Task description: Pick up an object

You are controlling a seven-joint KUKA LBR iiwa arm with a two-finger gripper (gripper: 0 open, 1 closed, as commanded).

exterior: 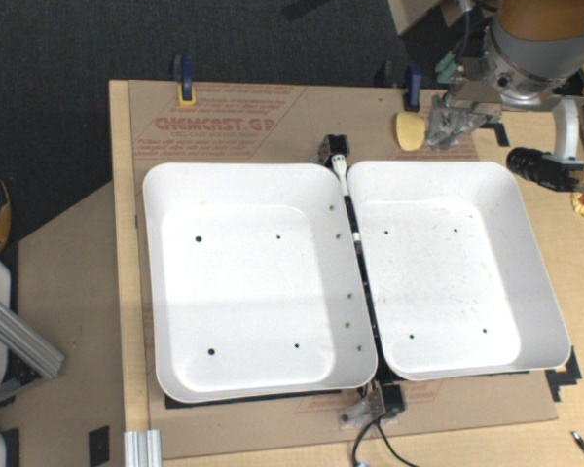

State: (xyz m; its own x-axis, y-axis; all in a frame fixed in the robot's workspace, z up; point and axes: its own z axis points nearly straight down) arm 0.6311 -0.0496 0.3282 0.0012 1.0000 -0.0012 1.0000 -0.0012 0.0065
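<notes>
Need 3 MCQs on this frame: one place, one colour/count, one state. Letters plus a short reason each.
1. Where does the yellow object lie?
A. in the left bin
B. on the board beyond the right bin
C. in the right bin

2. How many blue clamps hold the board's far edge?
A. two
B. four
C. none

3. Where is the gripper relative to the yellow object?
A. far off, over the left bin
B. right beside it, past the right bin's far rim
C. down inside the right bin

Key: 1 B, it sits on bare board above the right bin. 2 A, one clamp at left, another near the arm. 3 B, the gripper hangs just right of it.
</notes>
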